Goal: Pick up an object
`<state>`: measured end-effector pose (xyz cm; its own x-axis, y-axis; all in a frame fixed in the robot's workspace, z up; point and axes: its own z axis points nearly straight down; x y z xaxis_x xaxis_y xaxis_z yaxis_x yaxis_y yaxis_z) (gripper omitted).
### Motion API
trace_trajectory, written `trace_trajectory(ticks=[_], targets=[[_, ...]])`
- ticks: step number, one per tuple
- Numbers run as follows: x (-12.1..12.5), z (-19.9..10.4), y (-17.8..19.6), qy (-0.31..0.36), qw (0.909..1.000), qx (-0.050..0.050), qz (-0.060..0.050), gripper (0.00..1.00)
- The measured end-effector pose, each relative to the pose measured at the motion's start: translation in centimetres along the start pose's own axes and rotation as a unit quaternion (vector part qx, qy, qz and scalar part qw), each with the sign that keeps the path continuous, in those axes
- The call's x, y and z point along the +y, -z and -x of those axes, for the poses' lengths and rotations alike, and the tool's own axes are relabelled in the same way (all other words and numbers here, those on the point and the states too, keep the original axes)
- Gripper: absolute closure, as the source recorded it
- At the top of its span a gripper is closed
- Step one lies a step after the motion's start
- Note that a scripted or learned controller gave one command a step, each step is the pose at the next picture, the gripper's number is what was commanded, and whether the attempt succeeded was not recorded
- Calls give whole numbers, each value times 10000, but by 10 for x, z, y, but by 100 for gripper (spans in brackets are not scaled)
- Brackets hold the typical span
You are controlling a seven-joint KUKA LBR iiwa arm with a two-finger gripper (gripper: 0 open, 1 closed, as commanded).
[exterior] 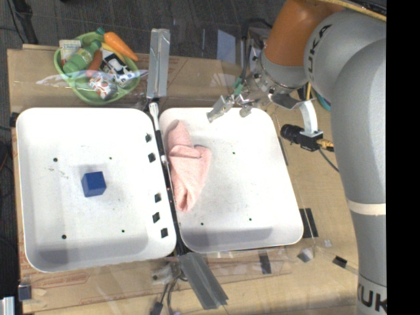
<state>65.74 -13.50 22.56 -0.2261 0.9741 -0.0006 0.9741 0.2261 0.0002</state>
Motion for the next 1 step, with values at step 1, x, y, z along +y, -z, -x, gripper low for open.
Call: trace_trajectory(ticks=[1], targets=[[-4,13,-92,731,9973,8,-17,0]])
